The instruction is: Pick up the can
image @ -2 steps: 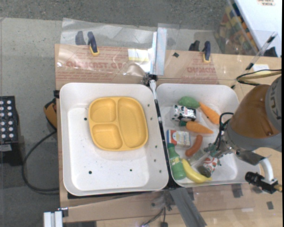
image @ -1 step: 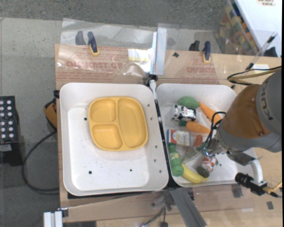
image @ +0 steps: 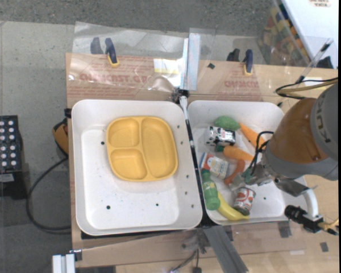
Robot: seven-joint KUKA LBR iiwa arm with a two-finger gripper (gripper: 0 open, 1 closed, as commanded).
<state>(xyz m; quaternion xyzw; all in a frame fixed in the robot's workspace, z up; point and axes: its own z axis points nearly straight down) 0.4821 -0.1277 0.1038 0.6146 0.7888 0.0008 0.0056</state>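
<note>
One small red-and-white metal can (image: 244, 199) lies near the right bin's near edge; my claw (image: 256, 175) hovers just beside it, grip state unclear. I'd descend squarely, avoiding the yellow banana (image: 230, 211).

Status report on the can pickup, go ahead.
Gripper low over the right bin, just above the can. Can lying loose, not gripped. Banana and green bottle crowd its left side.

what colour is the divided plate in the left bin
Yellow all over; the divided plate shows best in the camera view, lying in the left bin.
</note>
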